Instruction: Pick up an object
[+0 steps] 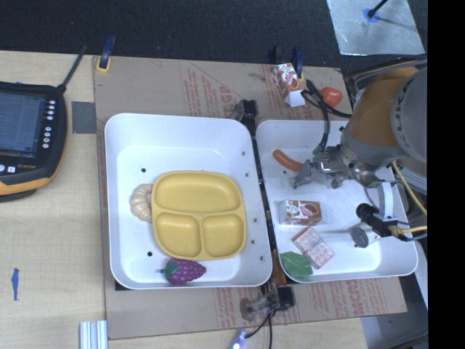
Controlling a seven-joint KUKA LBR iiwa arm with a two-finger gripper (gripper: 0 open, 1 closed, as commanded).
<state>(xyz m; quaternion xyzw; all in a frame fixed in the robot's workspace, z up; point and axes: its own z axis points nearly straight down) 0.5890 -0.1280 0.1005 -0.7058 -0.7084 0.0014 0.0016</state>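
Overhead, pincer (pixel 309 174) hangs just beside hot dog (pixel 288 159) near right bin's rim (pixel 263 187)

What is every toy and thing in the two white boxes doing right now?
yellow tray: upright, compartments bare, in the left bin.
croissant: beside the tray's left edge.
grapes: lying below the tray.
sausage: lying in the right bin.
brown carton: lying flat.
red-white packet: flat, tilted.
green leaf: in the bin's corner.
gripper: low over the right bin.
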